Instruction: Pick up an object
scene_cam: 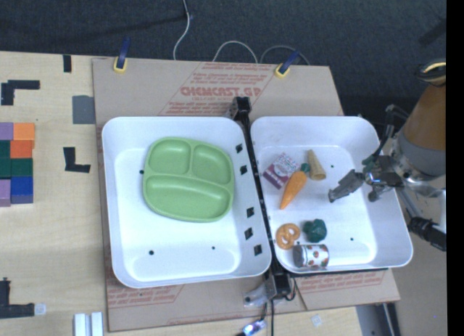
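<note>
The grey arm (424,135) reaches in from the right, its end effector (346,186) pointing left and down.

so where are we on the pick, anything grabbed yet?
Done: nothing lifted. The carrot, pretzel, can, cone and wrapped packet all lie in the right bin. In hand: the gripper hangs open over the bin's right side, with nothing between its fingers. Left: descend on an object, close, lift.

Two smooth, glossy white plastic bins (174,265) sit on a matt printed cardboard sheet (217,88); the green divided plate (188,180) looks like satin plastic, the orange toy carrot (292,189) smooth and matt.
</note>
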Robot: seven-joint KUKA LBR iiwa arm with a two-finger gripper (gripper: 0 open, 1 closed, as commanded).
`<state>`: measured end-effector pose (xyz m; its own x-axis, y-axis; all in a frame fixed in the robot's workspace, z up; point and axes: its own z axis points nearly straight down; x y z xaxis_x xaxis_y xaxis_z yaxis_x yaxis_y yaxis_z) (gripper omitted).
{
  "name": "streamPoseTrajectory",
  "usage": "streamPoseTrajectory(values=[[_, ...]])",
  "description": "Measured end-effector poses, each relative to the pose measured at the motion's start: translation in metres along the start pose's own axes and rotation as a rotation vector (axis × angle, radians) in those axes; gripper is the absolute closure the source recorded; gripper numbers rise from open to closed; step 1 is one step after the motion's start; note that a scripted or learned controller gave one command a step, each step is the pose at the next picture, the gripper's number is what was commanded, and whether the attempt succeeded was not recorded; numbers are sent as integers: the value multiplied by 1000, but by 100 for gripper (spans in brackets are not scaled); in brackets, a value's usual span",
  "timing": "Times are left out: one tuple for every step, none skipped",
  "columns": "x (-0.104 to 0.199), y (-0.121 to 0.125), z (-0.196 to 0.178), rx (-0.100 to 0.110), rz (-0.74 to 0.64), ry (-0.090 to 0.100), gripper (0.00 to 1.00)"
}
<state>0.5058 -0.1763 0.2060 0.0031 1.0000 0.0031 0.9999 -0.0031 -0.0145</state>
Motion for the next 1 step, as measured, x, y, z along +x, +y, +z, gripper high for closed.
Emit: streamPoseTrajectory(values=[[0, 3, -7, -12, -4, -3, 0]])
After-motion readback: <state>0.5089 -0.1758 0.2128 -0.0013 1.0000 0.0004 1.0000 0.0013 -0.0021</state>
